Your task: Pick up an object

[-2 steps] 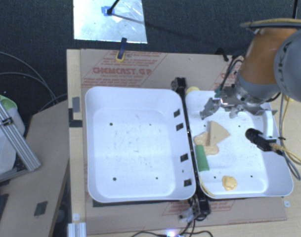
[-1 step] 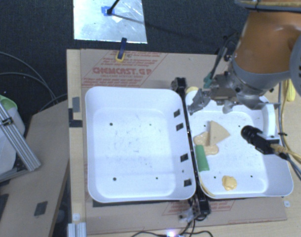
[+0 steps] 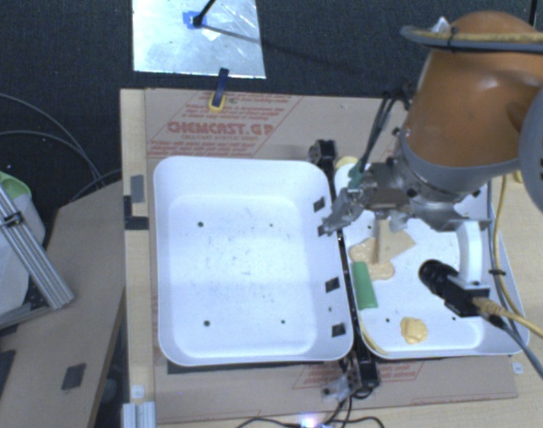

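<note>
Arm (image 3: 474, 87), KUKA iiwa, grey with an orange band, enters from 3 o'clock and covers the upper half of the right bin (image 3: 456, 330). Claw (image 3: 335, 217): poised over the dark divide between the two bins, at 3 o'clock of the left bin (image 3: 244, 239); whether it is released or clenched cannot be told, and nothing can be seen held in it. Task items, all in the right bin: tan flat piece (image 3: 378, 250), at 5 o'clock of the claw and near it, partly under the wrist; green stick (image 3: 366, 285), lying lengthwise along the bin's left wall, just at 6 o'clock of the tan piece and touching or nearly touching it; yellow lump (image 3: 414, 330), alone near the bin's 6 o'clock rim, apart from the stick; pale rounded item (image 3: 346, 163), at the bin's 11 o'clock corner, at 12 o'clock of the claw, too hidden to name. Left bin: white, shallow, its floor marked with a few small dark dots. Cardboard sheet (image 3: 253, 123), printed in red lettering, lies under both bins on the worktop (image 3: 84, 239). Silver sheet (image 3: 198, 25) sits at 12 o'clock beyond the cardboard, with a small blue-and-yellow clip (image 3: 219, 92) at its 6 o'clock edge. Aluminium frame (image 3: 26, 248) stands at 9 o'clock.
</note>
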Tool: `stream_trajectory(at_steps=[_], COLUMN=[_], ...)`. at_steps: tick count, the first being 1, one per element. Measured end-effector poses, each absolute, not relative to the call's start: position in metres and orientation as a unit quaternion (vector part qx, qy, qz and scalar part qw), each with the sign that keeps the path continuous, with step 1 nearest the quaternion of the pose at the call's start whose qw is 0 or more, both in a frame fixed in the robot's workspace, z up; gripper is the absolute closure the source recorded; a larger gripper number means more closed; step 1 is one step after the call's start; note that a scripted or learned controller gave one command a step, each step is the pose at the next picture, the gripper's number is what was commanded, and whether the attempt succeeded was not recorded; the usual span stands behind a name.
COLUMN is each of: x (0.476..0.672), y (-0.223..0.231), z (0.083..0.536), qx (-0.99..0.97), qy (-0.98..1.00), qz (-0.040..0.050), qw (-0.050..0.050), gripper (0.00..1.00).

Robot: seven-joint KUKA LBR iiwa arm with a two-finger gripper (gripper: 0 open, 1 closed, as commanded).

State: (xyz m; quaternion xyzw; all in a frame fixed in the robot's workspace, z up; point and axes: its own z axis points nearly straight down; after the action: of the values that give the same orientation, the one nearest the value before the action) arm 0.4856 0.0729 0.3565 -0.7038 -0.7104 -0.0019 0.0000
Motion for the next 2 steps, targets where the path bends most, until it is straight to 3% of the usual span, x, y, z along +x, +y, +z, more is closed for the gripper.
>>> stream_trajectory(at_steps=[1,2], x=[0.484,0.488], y=[0.06,0.062], z=[0.177,0.197], qx=[-0.707,-0.707], qy=[-0.707,-0.708], qz=[0.0059,-0.0016], qw=[0.004,-0.001], gripper=[0.0,1.0])
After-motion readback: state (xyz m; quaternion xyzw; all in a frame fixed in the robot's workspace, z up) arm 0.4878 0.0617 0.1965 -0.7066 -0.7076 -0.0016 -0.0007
